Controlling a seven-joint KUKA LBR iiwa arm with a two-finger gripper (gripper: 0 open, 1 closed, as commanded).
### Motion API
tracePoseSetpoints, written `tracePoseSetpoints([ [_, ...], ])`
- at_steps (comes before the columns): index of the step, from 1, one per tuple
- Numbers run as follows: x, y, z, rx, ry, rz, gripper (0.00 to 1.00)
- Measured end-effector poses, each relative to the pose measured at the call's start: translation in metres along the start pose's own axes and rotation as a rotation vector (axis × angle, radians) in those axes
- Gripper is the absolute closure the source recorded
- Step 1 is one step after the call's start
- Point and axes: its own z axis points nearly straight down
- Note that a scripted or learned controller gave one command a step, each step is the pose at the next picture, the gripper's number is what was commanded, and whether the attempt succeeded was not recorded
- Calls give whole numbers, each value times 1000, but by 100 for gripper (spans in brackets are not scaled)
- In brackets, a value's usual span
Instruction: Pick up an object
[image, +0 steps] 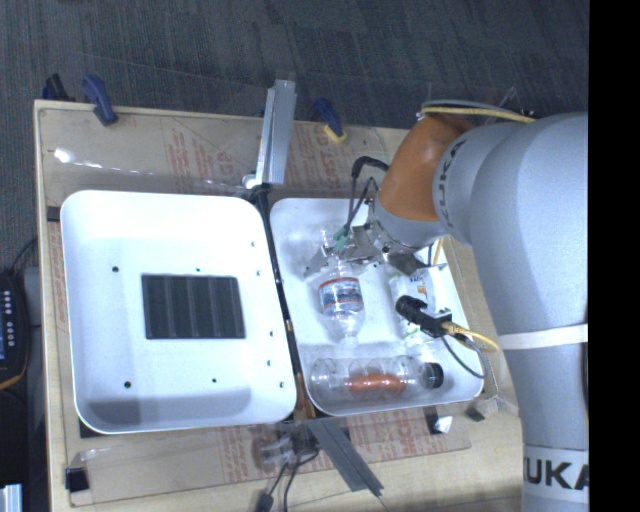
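Camera view: bench with white bins

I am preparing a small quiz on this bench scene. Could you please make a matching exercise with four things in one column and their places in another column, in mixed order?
Things:
1. dark ribbed panel
2. small clear bottle with a blue label
3. clear bottle with orange contents
4. blue clamp

Places:
A. lying along the near edge of the right bin
B. at the far left corner of the bench
C. middle of the left bin
D. middle of the right bin, just below the tool

Pairs: 1-C, 2-D, 3-A, 4-B
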Motion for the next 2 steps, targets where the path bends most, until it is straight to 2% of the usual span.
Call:
tracePoseSetpoints([
  [1, 25, -55, 0, 1, 1, -24, 0],
  [2, 25, -54, -11, 0, -1, -29, 100],
])
